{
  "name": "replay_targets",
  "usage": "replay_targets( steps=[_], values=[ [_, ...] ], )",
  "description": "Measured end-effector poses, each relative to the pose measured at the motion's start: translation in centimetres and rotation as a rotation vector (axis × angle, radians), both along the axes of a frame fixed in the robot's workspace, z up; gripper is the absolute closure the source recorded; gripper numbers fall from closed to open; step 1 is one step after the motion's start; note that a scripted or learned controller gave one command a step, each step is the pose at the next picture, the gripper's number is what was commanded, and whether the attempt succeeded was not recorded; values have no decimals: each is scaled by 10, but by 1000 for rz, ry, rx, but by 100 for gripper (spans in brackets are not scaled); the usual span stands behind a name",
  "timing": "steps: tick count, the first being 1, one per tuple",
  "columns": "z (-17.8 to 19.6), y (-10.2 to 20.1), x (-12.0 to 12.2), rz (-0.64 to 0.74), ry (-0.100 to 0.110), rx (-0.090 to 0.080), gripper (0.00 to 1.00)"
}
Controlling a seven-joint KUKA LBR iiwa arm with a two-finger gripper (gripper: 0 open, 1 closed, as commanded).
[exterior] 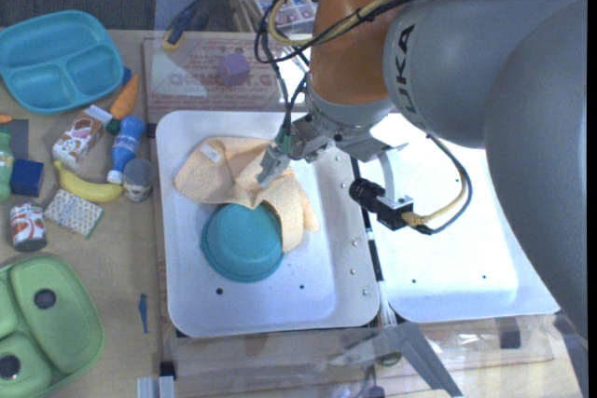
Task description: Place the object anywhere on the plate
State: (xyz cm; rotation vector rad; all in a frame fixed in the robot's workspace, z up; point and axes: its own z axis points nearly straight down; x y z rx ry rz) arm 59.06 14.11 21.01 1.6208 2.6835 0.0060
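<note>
One left bin (187,294) holds cloth (219,171); teal bowl (242,242) overlaps it.

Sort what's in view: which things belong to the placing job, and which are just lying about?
Job:
- hand, over the left bin
- yellow cloth beneath it
- teal plate

Lying about:
- banana
- blue divided tray
- green tray
- carrot
- blue bottle
- right bin

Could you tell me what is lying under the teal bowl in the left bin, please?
A yellow cloth lies partly beneath the teal bowl, spreading out behind it on the left bin. Whatever else sits beneath the bowl is covered.
</note>
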Motion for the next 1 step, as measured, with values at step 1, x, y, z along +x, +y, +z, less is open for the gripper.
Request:
replay_targets(
  steps=[1],
  values=[
    [-39, 34, 12, 584, 6, -2, 0]
  ],
)
